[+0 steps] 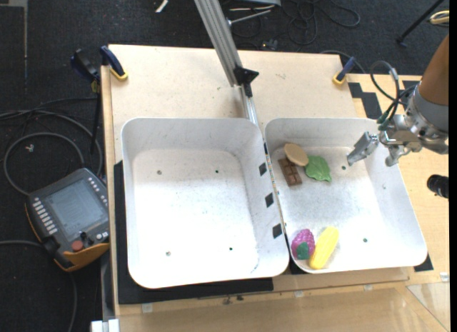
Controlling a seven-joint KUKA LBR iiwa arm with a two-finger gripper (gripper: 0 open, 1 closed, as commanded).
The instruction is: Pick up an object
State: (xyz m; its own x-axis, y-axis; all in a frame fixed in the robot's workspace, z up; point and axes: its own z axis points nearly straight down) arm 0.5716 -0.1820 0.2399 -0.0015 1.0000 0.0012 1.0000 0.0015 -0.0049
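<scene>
Hand [377, 150] seen spread, nothing gripped. Green leaf toy [318, 168] lies just left of hand in right bin [400, 202]. Judged light, soft, thin; best pinched across edges.

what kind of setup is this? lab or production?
Most likely a robotics lab grasping bench: two white bins on a plywood bench, toy food such as a yellow corn cob, a teach pendant and loose cables on the floor.

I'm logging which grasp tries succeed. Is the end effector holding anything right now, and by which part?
Nothing is held. The end effector hangs open above the right bin, apart from the green piece and the other objects.
</scene>
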